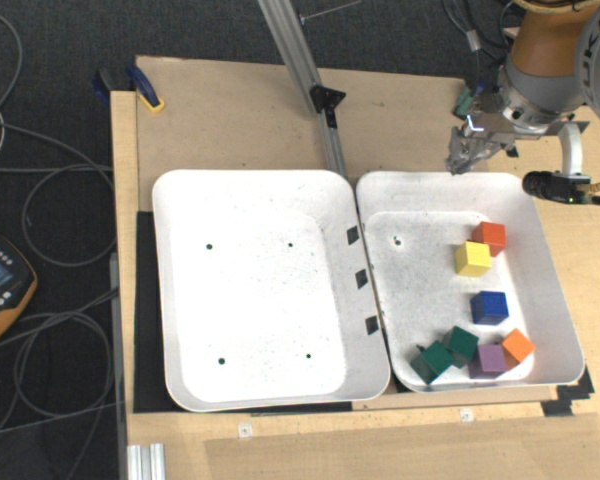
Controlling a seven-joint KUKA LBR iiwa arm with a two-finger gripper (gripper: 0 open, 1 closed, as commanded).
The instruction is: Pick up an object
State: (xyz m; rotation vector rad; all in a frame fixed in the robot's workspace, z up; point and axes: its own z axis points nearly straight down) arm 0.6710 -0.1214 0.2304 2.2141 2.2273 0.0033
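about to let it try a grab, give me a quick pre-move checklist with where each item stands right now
1. Blocks present in the right bin: ok, seven in it.
2. Gripper over a block: not ok, it sits above the bin's far rim, off all blocks.
3. Free-standing target: ok, blue block stands apart from the others.
4. Yellow block and red block: not ok, touching.
5. Near-edge cluster by the purple block: not ok, crowded.
6. Finger opening: cannot tell.
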